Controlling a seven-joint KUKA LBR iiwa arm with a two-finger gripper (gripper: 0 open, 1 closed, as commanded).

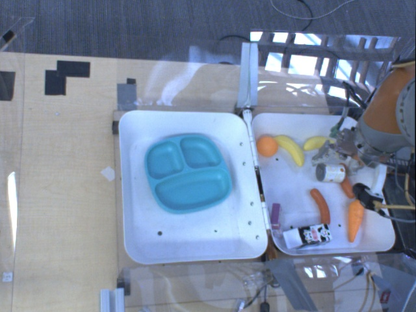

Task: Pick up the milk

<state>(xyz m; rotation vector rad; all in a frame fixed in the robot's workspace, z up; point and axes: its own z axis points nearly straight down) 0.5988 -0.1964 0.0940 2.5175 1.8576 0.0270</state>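
A small boxy milk carton (309, 236), white with black cow patches, lies on its side at six o'clock in the right-hand white plastic bin (286, 181), against the front wall. At its ten o'clock lies a slim purple piece (275, 214); at twelve, a glossy red sausage (320, 205); at two, a tapered orange carrot (354, 220). Farther up sit a white cylindrical can (331, 172), two curved yellow bananas (290, 149) and a round orange (266, 145). The arm's jaws (338, 149) hover at the bin's two o'clock; whether they are spread cannot be told. The left bin (136, 239) on the wooden counter (58, 174) holds a smooth blue divided plate (188, 173).
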